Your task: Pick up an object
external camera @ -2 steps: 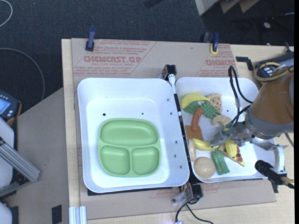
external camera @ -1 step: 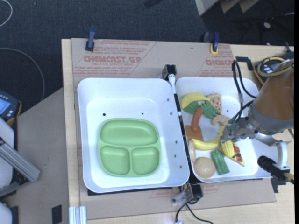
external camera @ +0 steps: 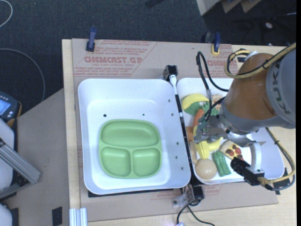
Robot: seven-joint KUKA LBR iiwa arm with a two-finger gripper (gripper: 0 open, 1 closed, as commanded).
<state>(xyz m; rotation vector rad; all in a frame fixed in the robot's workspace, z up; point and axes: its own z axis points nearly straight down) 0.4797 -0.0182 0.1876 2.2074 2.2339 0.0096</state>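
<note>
Grey metal is showing where the hand (external camera: 205,132) is hanging low over the left part of the right bin (external camera: 277,160), just beside the wall that bin shares with its neighbour. Whether the hand is open or closed I cannot tell, since the wrist is covering it from above. The arm (external camera: 256,95), grey with an orange band, is reaching in from the table's right edge and is hiding much of the right bin.

Toy food is lying in a heap under and around the hand. A yellow banana (external camera: 194,100) is lying toward the far edge of the right bin, with a green piece (external camera: 194,108) just under it and an orange carrot (external camera: 198,116) touching that. A yellow corn cob (external camera: 205,149) is lying just nearer than the hand, a green vegetable (external camera: 221,164) is lying beside it, and a tan round piece (external camera: 205,169) is sitting at the bin's near left corner. A pizza slice (external camera: 232,150) with red spots is lying to the right of the corn.

The left bin (external camera: 89,140) is holding a green divided tray (external camera: 131,148), lying flat toward its near edge. Both bins are resting on a brown board (external camera: 117,55) that is covering the table.
</note>
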